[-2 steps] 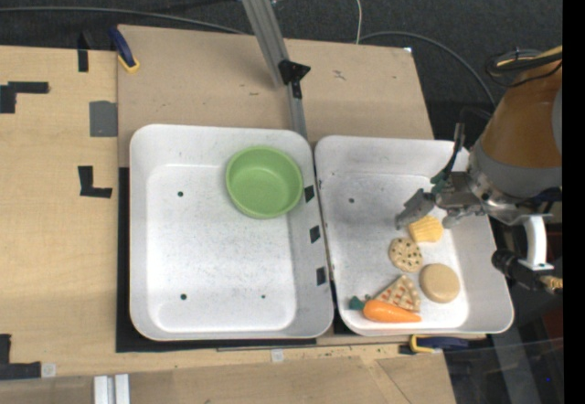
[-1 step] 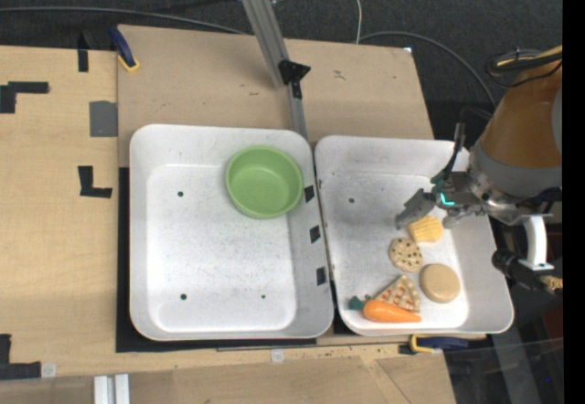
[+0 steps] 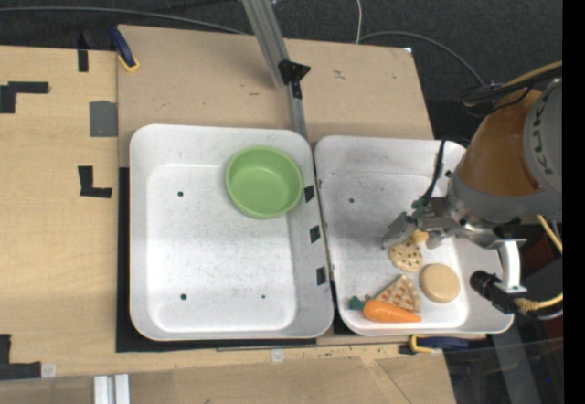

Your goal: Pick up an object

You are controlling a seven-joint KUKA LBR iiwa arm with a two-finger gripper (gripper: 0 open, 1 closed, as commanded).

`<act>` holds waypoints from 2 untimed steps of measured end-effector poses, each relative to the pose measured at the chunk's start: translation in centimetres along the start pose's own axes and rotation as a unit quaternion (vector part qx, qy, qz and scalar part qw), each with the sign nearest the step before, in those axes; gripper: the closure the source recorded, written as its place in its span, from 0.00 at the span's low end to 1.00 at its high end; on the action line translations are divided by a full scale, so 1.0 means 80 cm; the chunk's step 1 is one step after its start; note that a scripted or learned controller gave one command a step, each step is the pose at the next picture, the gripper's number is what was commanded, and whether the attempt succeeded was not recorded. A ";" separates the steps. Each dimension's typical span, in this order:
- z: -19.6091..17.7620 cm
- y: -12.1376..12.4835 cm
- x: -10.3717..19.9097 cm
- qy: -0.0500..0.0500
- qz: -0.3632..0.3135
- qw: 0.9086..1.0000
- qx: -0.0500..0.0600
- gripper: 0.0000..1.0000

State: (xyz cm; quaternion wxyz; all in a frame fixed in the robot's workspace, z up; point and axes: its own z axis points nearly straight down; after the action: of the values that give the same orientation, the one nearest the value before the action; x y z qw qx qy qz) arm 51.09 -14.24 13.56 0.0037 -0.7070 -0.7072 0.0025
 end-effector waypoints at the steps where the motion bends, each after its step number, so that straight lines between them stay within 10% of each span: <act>1: 0.054 0.003 -0.004 -0.005 0.001 1.000 -0.009 0.00; 2: 0.039 0.005 -0.002 -0.004 0.000 1.000 -0.010 1.00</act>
State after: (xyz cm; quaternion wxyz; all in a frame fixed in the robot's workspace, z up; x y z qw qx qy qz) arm 51.45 -14.42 10.44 -0.0058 -0.7069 -0.7072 -0.0018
